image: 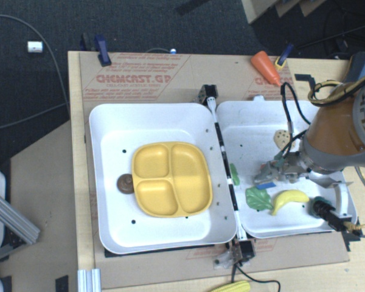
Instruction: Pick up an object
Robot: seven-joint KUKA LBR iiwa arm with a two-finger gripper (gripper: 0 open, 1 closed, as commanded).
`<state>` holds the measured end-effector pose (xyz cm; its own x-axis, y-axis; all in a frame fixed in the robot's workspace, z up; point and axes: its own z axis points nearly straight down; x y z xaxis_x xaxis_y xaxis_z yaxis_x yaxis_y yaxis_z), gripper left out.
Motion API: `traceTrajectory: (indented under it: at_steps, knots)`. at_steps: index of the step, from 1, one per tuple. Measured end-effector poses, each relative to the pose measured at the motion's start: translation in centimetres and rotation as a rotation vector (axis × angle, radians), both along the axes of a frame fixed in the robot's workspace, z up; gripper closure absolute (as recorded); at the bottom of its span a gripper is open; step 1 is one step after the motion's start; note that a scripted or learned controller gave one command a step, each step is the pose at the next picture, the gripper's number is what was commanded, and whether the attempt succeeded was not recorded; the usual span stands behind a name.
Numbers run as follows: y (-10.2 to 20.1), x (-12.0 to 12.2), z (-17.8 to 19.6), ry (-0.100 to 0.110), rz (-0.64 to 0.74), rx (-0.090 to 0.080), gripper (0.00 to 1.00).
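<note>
Hovering low in the right bin [255,111], the pincer [269,174], its state unclear, sits at twelve o'clock from a crinkled green leaf [258,198] and curved yellow banana [289,199].

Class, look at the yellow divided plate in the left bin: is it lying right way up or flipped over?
Right way up. The yellow plate lies flat in the left bin, its three hollow compartments facing upward.

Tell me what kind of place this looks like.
Probably a robotics lab test bench: two white bins sit on a protective board over carpet, a grey and orange arm reaches in, and toy items like a banana and a yellow divided plate serve as props.
</note>
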<state>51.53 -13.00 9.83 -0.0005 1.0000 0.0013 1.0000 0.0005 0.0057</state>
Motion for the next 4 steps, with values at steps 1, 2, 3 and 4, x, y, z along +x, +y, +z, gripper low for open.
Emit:
traceTrajectory:
  at_steps: [1,2,3,4]
  knots:
    - [-5.4,4.6,-1.4,0.005,-0.002,-0.003,0.00]
    - [-0.6,10.7,-1.3,0.003,0.001,-0.001,0.00]
    - [-6.5,15.2,6.1,0.002,0.000,-0.004,0.00]
    - [-8.2,9.5,-1.5,0.009,0.000,0.001,0.00]
